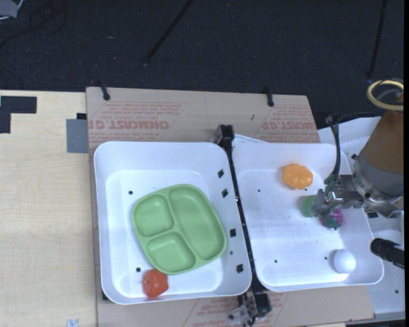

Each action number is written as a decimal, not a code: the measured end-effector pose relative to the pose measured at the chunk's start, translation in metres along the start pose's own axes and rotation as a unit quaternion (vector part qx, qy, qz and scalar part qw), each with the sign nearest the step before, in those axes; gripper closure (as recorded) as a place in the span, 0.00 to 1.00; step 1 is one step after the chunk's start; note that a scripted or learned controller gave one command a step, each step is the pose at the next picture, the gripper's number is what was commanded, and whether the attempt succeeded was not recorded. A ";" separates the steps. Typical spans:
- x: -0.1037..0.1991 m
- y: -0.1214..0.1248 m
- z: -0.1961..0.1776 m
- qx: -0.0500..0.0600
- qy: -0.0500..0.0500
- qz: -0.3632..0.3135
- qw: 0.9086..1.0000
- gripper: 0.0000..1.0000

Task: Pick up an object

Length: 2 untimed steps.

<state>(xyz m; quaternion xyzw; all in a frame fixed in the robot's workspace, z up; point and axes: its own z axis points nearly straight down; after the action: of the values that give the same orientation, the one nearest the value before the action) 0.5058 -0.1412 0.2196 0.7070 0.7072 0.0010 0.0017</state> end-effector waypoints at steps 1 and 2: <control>-0.001 0.000 -0.002 0.003 0.001 0.001 1.000 1.00; 0.050 0.001 -0.012 0.003 0.001 -0.002 1.000 1.00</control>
<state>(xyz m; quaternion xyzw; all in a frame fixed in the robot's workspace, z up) 0.5071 -0.0908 0.2313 0.7056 0.7086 0.0001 -0.0013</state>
